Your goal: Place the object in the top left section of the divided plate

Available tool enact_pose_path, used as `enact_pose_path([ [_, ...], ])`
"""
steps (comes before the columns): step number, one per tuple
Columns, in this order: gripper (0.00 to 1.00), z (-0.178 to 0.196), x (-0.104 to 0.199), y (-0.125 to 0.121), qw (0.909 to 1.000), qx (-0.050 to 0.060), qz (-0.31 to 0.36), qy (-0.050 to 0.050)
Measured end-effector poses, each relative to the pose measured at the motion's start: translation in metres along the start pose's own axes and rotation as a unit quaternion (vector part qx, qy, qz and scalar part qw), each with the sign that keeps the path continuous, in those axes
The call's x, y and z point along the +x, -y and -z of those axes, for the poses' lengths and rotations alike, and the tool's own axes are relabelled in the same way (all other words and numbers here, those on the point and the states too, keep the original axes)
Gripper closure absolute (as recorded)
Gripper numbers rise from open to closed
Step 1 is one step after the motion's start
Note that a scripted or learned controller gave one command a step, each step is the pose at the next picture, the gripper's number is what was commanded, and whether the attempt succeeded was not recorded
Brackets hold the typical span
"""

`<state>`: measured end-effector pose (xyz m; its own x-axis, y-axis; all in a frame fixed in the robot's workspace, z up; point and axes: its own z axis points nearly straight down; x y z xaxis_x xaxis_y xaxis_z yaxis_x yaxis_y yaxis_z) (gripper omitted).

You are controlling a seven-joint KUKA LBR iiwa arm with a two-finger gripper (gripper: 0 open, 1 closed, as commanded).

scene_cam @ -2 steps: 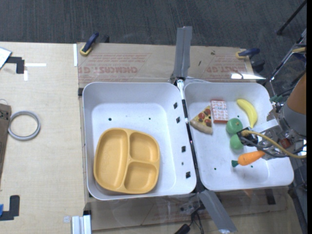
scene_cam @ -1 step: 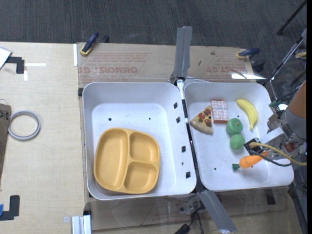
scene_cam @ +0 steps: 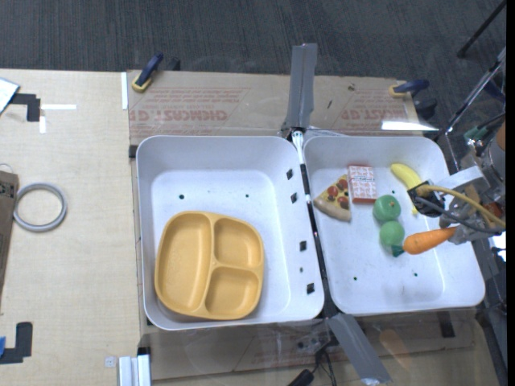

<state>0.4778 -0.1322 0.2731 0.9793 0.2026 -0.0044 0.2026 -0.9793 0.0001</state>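
Note:
The yellow divided plate [scene_cam: 211, 264] lies in the left bin [scene_cam: 217, 155], toward its front left. Its large section is on the left and two smaller ones are on the right. In the right bin [scene_cam: 386, 292] lie a pizza slice [scene_cam: 336, 199], a red box [scene_cam: 362, 182], a banana [scene_cam: 407, 176], two green round fruits [scene_cam: 387, 208] [scene_cam: 392, 234] and an orange carrot [scene_cam: 428, 240]. My gripper [scene_cam: 465, 223] is low over the right bin's right edge. The carrot's thick end reaches up to it, and I cannot see whether they touch.
A roll of grey tape [scene_cam: 37, 207] rests on the bench at the far left. Blue clamps [scene_cam: 147, 71] [scene_cam: 407, 88] hold the cardboard behind the bins. A grey divider post [scene_cam: 302, 87] stands between the bins at the back.

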Motion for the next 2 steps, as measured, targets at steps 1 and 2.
enact_pose_path([
  [1,1.00,0.143,-0.004,-0.020,1.0000,0.000,0.000,0.000],
  [2,1.00,-0.097,-0.019,-0.088,0.9999,0.002,0.016,0.001],
])
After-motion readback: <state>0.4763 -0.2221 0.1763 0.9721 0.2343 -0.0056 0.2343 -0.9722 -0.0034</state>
